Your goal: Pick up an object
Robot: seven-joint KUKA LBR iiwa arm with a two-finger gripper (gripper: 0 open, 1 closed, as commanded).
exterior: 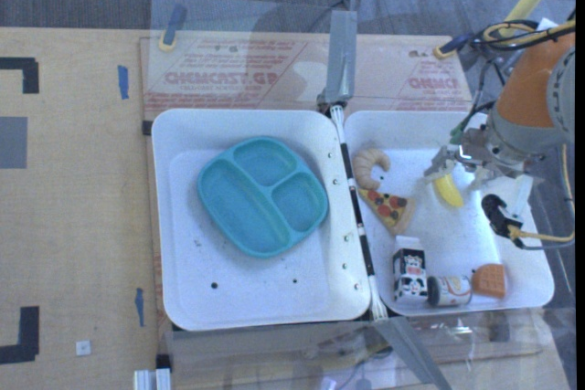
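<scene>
the tool [450, 171] is seen low in the right bin [539, 274], at its upper part, w/ the fingers spread wide, one to each side of a small yellow object [448, 191], prob. a toy banana. the object lies on the bin floor just under the fingertips; no lift is visible, so the pick is judged as approx. half done: approach made, closing and raising not yet done.

other things in the right bin: a croissant-like piece [372, 162], tan and curved; a pizza slice [388, 208], flat and triangular; a small carton [409, 274] w/ black-white print, boxy; a little can [451, 290] lying on its side; an orange block [491, 280].

in the left bin [183, 288] a teal plate [262, 195] is placed, smooth plastic, oval, w/ three compartments. both bins are white, shallow, w/ rounded corners. the desk [64, 224] is of light wood.
</scene>
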